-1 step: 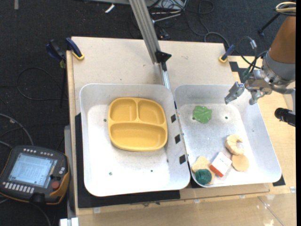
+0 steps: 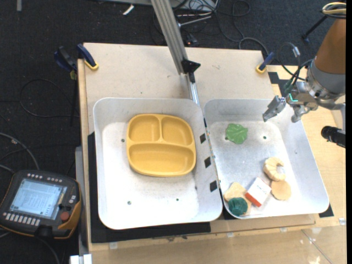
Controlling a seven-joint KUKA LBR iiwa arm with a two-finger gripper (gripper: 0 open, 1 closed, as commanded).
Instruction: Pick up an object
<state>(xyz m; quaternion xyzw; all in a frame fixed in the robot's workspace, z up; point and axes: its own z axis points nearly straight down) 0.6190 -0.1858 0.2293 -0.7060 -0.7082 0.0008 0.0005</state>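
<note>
The gripper (image 2: 285, 108) hangs over the upper right part of the right bin (image 2: 305, 164), at about two o'clock from that bin's middle. Its two fingers stand spread apart, with nothing between them. One fingertip (image 2: 270, 113) points down toward the bin floor on the left, the other sits nearer the bin's right wall.

The nearest thing to it is a green leafy piece (image 2: 236, 133), lying at about eight o'clock from the gripper, apart from it, with bare bin floor between. Nothing stands between the gripper and this piece.

The other things crowd the bin's lower end, around six o'clock from the gripper and well apart from it. A pale bitten ring (image 2: 274, 169) lies just above a round tan disc (image 2: 281, 190), the two touching or nearly so. Just left of them lies a small white and orange box (image 2: 258, 192), tilted. At its left, a pale yellow piece (image 2: 234, 191) touches a dark green lump (image 2: 238, 205), which sits against the bin's lower rim.

The left bin (image 2: 110, 202) bears a yellow divided plate (image 2: 161, 145) with three compartments, near its middle. A slanted metal pole (image 2: 170, 26) runs from twelve o'clock down to the seam between the bins. Black clips sit along that seam. A handheld control pad (image 2: 38, 202) lies off the bench at eight o'clock.
</note>
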